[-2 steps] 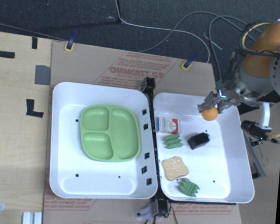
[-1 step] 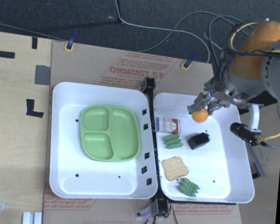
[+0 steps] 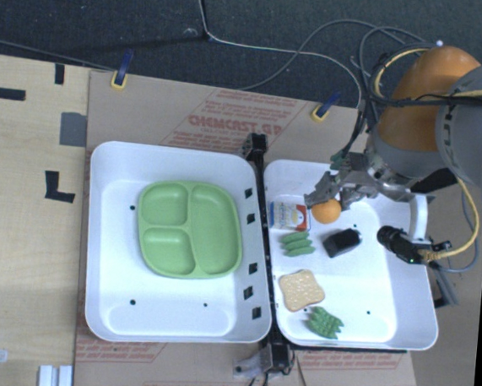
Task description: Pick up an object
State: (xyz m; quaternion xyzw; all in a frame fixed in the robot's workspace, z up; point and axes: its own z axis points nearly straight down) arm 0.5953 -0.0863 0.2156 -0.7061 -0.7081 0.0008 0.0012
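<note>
My gripper (image 3: 331,202) hangs over the upper part of the right bin (image 3: 400,305). Between its two fingertips sits a small orange fruit (image 3: 327,211), and the fingers are shut on it. Just left of the fruit a red and white packet (image 3: 288,214) lies against the bin's left wall. Below the fruit are a black block (image 3: 341,242) and a green pea pod (image 3: 298,243). Toward the bin's front lie a slice of toast (image 3: 301,290) and a second green pod (image 3: 324,322).
The left bin (image 3: 104,293) holds a green divided plate (image 3: 191,229). A black ridge (image 3: 260,232) runs between the two bins. Cables (image 3: 439,249) loop off the arm at the right bin's right edge.
</note>
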